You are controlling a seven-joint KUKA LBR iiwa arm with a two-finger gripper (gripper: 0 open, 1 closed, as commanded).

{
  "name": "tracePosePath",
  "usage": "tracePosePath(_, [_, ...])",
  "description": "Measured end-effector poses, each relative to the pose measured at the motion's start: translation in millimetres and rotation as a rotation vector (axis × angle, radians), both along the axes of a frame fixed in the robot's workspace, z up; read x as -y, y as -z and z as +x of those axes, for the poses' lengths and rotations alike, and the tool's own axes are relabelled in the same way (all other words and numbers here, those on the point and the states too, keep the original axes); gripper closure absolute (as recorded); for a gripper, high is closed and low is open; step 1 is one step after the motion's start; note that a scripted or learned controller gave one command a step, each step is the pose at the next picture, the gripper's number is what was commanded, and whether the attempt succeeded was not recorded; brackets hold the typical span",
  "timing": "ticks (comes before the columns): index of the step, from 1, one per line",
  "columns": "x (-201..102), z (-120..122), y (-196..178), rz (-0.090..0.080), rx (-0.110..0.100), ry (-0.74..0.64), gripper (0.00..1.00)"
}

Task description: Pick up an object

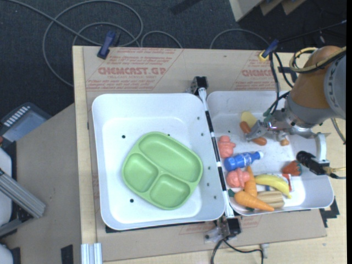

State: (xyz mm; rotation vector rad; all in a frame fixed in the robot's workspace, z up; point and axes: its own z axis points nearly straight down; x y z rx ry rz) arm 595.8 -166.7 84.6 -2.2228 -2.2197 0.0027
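The arm reaches in from the right over the right bin, and its gripper sits low among the toys at the far-left part of that bin. Whether the gripper is open or closed cannot be told; nothing is plainly seen between its parts. Just beyond it lies a yellow piece, and an orange piece touches its left side. A small orange sausage lies right under it. Nearer the camera, close by, are a pink toy and a blue bottle. Farther toward the camera lie a banana, a carrot and a second pink toy. Well to the gripper's left, the left bin holds a green tray. Both bins rest on the desk.
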Motion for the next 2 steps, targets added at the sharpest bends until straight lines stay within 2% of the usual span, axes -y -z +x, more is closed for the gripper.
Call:
tracePosePath(1, [-44.8,63.1,-0.4,0.001,0.004,-0.003,0.00])
tracePosePath(2, [-64.9,40.6,-0.3,0.002,0.001,-0.002,0.00])
